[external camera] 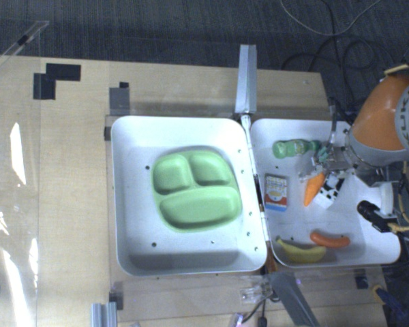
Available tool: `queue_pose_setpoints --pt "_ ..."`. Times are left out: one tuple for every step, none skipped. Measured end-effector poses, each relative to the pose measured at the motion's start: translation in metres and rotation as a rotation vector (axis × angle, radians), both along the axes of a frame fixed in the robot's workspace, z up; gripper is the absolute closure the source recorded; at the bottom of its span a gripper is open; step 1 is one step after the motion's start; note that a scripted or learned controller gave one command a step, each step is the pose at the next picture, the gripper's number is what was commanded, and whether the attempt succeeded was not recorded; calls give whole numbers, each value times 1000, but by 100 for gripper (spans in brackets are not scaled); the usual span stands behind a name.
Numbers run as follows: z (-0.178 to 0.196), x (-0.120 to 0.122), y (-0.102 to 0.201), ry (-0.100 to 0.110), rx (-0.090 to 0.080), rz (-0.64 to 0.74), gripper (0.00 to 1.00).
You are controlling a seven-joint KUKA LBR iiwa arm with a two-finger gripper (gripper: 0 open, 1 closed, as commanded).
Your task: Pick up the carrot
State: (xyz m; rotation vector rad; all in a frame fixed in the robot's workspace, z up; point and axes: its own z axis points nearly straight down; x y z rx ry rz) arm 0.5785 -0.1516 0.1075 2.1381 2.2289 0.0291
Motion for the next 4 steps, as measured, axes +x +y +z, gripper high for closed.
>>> queue_pose_setpoints --pt "15 6 4 -17 4 5 100" --pt "-18 -89 -34 41 17 59 100" --pt "68 2 3 46 15 239 100" --pt "87 -50 37 48 13 314 100"
